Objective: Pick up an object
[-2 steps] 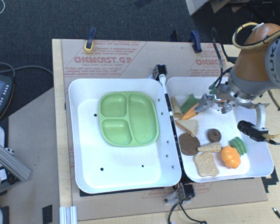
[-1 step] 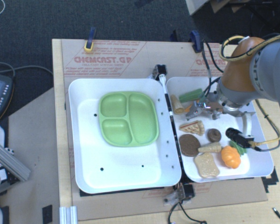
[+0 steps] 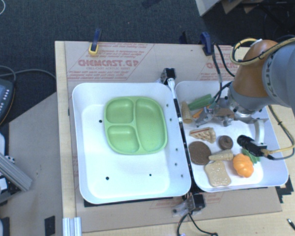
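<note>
I look down on two white bins set side by side. The left bin (image 3: 128, 181) holds one green plate (image 3: 135, 125) with three compartments. The right bin (image 3: 273, 171) holds the pickable food toys, nine by my count, one of each.

The gripper (image 3: 217, 113) sits over the upper middle of the right bin, and the grey and orange arm (image 3: 258, 75) reaches in from two o'clock. I cannot tell whether the gripper is open or closed, and I see nothing held in it.

The nearest clutter lies on the gripper's nine o'clock side:
- a green stick (image 3: 200, 102) at ten o'clock, just beside it
- a small orange bit (image 3: 197, 116) at nine o'clock, near it
- a tan roll (image 3: 187, 113) further out, by the bin's left wall

From the gripper's five to seven o'clock lie:
- a triangular sandwich (image 3: 203, 134)
- a brown ring (image 3: 225, 142)
- a brown disc (image 3: 200, 152)
- a pale wedge (image 3: 221, 156), touching the disc
- a bread slice (image 3: 217, 173)
- an orange (image 3: 243, 165) at five o'clock
</note>
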`<state>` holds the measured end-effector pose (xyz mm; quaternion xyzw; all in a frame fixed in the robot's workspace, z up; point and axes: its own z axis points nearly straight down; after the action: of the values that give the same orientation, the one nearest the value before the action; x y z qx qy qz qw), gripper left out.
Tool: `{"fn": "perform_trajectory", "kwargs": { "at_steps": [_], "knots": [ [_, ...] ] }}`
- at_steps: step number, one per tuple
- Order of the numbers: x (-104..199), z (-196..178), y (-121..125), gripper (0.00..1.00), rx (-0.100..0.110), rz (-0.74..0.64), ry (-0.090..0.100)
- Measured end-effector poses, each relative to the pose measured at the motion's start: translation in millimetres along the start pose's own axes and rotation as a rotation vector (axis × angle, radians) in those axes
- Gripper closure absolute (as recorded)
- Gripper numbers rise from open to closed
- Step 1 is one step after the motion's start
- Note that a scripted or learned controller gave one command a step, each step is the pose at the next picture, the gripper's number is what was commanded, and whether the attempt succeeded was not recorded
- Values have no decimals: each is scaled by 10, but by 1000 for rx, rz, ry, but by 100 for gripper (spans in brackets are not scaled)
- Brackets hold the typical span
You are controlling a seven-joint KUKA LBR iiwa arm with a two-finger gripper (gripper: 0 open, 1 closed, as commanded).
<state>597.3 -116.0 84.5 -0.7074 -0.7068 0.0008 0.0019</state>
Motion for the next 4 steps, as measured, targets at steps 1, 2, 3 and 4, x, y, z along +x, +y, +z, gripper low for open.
{"fn": "perform_trajectory", "kwargs": {
  "at_steps": [1, 2, 3, 4],
  "knots": [
    [0, -109, 6, 100, -3, 1, -1],
    [11, -586, -73, 100, -8, 0, -3],
    [-61, -1075, -3, 100, -10, -1, -3],
    [-61, -1430, 8, 100, -10, -2, -3]
  ]
}}
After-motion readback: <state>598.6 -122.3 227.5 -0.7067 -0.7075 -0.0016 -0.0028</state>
